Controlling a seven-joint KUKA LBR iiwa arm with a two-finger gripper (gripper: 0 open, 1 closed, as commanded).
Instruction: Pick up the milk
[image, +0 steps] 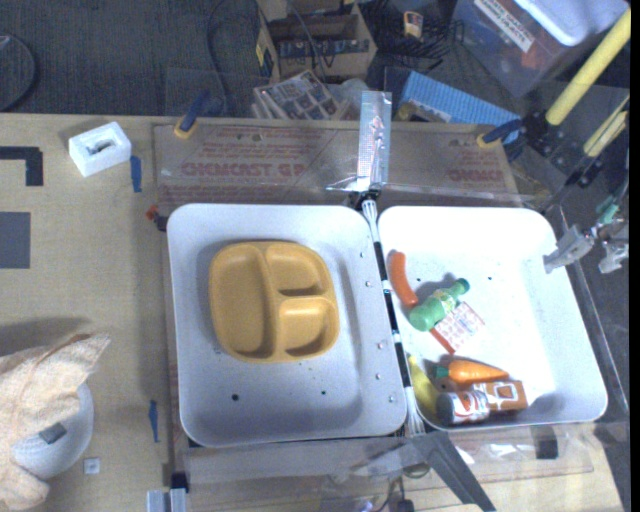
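The gripper (588, 245) hovers at the right bin's (520, 235) three o'clock rim, finger state unclear, milk carton (462, 323) lying mid-bin beside a green bottle (437, 306).

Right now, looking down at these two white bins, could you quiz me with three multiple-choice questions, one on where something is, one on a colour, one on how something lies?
1. Where is the yellow divided tray?
A. In the left bin
B. In the right bin
C. On the bench outside both bins

2. What colour is the bottle in the right bin?
A. Blue
B. Green
C. Black

3. How does the orange and white carton lie?
A. Standing upright
B. Stacked on the yellow tray
C. On its side near the bin's front edge

Answers: 1 A, the tray sits in the middle of the left bin. 2 B, the bottle's body and cap are green, next to a small red-printed packet. 3 C, the carton's long side lies flat on the bin floor, just below a carrot.
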